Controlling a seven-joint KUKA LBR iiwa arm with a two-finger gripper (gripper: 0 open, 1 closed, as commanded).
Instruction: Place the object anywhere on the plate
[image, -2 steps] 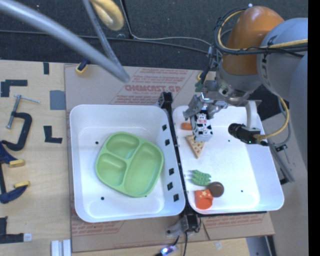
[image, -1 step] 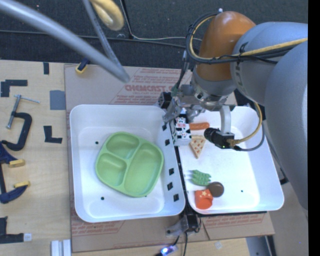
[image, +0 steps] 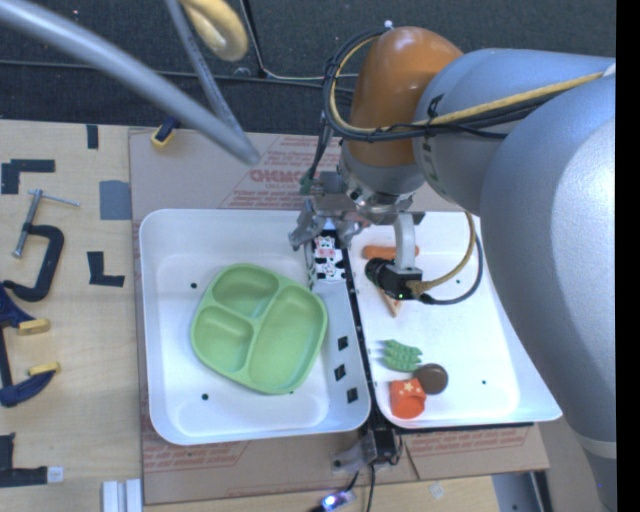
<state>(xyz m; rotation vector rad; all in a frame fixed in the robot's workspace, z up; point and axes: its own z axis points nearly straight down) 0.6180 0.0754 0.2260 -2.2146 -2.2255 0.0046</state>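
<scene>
A: While the gripper (image: 322, 250) hovered at the bin divider, was anything on the green compartmented plastic plate (image: 260, 328)?

B: Negative. Its state could not be determined; toy foods (image: 408, 378) lay in the right white bin (image: 480, 340). Placement remained outstanding.

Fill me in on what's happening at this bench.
A grey KUKA arm reaches in over the divider between two white bins. Its gripper hangs near the left bin's right wall; whether it carries anything is unclear. The green plate in the left bin is bare. Toy foods, a green item, a red one, sit in the right bin.
</scene>
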